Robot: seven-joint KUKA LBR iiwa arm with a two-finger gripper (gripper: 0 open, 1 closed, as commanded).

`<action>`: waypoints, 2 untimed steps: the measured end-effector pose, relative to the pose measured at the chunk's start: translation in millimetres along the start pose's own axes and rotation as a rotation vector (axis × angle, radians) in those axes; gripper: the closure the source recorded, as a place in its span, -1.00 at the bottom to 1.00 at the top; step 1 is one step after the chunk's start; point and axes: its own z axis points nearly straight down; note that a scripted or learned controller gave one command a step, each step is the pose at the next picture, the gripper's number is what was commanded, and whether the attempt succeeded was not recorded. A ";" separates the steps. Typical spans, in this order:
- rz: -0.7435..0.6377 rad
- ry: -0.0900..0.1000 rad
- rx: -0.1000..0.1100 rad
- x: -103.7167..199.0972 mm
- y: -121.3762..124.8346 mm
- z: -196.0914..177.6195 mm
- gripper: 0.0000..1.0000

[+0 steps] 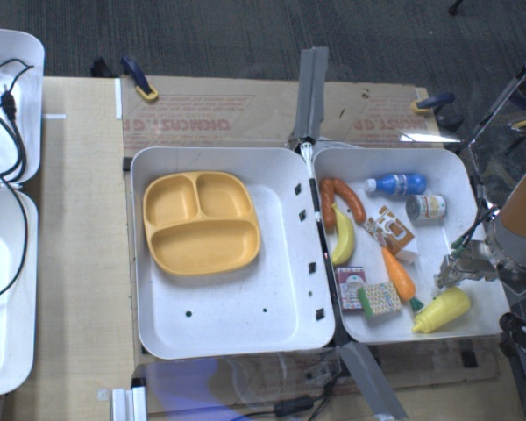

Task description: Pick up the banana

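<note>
The yellow banana (342,235) lies along the left wall of the right bin (463,175), its upper end beside a curved red-orange sausage (347,196). My gripper (457,268) hangs low over the right side of that bin, just above a yellow squeeze bottle (441,310). It is well to the right of the banana, with a carrot (400,274) and a small brown box (391,229) lying in between. Nothing shows held in it.
The right bin also holds a blue bottle (399,183), a small can (425,207), a red packet (351,282) and a speckled block (380,298). A yellow divided plate (202,222) lies in the left bin (237,323). A ridge separates the bins.
</note>
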 end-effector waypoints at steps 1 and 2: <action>-0.001 0.002 0.000 1.5 0.1 0.2 -1.00; -0.124 0.004 0.001 -1.8 0.4 8.5 -1.00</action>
